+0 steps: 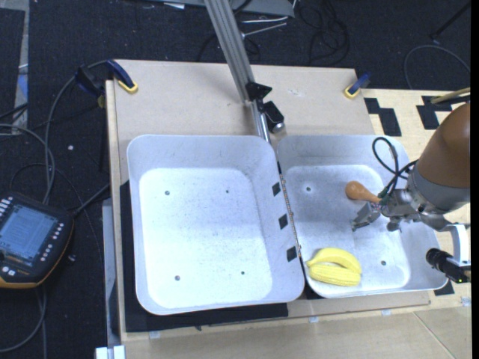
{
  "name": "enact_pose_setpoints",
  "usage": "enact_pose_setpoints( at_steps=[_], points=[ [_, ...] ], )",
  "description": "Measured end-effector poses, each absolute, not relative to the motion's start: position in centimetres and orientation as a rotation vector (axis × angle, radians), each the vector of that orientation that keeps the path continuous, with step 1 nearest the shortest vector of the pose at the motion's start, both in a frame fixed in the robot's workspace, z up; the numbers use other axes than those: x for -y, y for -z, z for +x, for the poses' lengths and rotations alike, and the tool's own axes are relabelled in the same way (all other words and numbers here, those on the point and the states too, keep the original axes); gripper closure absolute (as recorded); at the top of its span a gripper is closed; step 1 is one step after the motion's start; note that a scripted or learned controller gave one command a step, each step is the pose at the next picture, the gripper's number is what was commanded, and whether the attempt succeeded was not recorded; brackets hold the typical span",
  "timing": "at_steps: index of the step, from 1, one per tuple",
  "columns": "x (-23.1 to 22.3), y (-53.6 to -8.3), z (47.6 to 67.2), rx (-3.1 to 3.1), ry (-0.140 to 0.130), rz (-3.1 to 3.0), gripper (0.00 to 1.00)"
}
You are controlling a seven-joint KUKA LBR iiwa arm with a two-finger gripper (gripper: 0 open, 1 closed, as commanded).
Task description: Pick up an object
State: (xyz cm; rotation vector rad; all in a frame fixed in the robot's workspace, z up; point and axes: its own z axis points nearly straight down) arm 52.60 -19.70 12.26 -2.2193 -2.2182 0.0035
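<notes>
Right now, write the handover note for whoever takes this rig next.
Gripper: low in the right bin, fingers apart, nothing between them.
Orange-brown object: on the bin floor, just up-left of the fingertips.
Yellow banana-like object: at the right bin's front edge, untouched.
Left bin: beside it, no arm over it.
Done: nothing lifted.
Left: close on one object and raise it.

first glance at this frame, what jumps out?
The arm, grey with an orange band, reaches in from the right, its gripper low over the right bin. Two bright things lie there: a yellow banana at the near edge, and a small orange-brown object just beyond the gripper. The left bin and a handheld pendant on the floor at far left come next.
</notes>
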Motion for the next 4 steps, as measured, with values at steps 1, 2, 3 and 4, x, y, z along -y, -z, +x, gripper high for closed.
enact_pose_setpoints(
  at_steps=[1,2,3,4],
  points=[
    [19.7,-13.5,52.7,2.222,0.000,-2.221,1.00],
    [19.2,-18.7,53.8,2.226,0.004,-2.223,1.00],
    [18.5,-24.7,53.8,2.226,0.005,-2.223,1.00],
    [18.5,-27.2,53.8,2.223,0.002,-2.222,1.00]
  ],
)
